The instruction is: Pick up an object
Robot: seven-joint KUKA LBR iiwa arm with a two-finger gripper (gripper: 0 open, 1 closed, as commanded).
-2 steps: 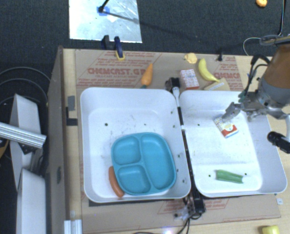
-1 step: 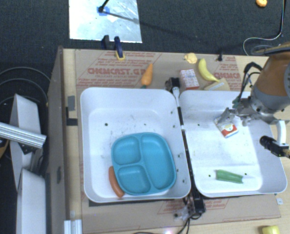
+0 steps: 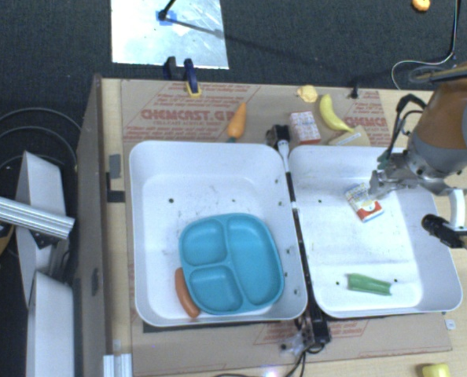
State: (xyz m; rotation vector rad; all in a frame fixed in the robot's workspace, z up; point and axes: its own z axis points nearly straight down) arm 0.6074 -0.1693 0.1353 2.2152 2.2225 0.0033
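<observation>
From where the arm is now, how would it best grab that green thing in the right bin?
The green object lies flat and long, roughly left to right, apart from the bin walls. Probably best to come straight down and pinch its middle across the narrow width.

Counter (image 3: 178,104), cardboard-covered with red print, carries two white bins side by side: left bin (image 3: 159,179), right bin (image 3: 434,281). Along its far edge: carrot (image 3: 237,120), small box (image 3: 305,127), banana (image 3: 332,115), blue clamp (image 3: 190,75).
</observation>
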